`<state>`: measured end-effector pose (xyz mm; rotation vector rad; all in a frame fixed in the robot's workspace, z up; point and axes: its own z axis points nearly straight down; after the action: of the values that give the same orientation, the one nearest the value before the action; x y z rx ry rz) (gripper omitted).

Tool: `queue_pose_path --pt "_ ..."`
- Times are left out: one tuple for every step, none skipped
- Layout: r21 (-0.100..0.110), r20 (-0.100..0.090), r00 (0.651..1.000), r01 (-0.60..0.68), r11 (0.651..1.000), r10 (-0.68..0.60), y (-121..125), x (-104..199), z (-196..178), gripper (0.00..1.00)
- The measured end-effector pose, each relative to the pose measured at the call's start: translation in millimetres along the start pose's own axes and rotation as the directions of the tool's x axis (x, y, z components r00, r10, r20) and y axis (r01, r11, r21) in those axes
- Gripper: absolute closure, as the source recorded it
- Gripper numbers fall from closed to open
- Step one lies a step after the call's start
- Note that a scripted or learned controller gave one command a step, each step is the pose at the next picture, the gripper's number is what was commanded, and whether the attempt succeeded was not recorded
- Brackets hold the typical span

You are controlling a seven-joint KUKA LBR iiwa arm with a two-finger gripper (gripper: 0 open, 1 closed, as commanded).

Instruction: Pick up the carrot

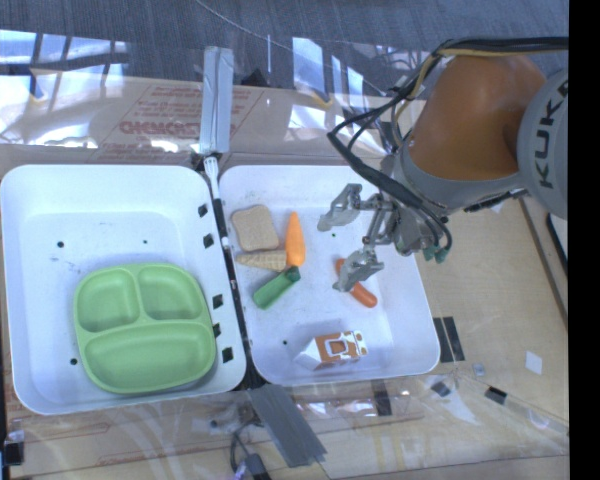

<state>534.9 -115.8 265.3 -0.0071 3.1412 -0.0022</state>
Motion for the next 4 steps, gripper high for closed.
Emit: queue_pose_path --pt "-0.005 -0.01 0.999 0.042 0.999 -0.042 16.4 -68.6 96.6 0.0" --pt "-0.003 -0.004 0.994 0.106 0.994 -0.106 22.0 -120.4 176.9 0.0" --pt "0.0 0.01 0.994 0.112 0.994 -0.112 23.1 -125.1 159.6 1.0" --pt "0.001 0.014 0.993 0.117 0.993 -0.117 24.3 -126.6 148.3 1.0"
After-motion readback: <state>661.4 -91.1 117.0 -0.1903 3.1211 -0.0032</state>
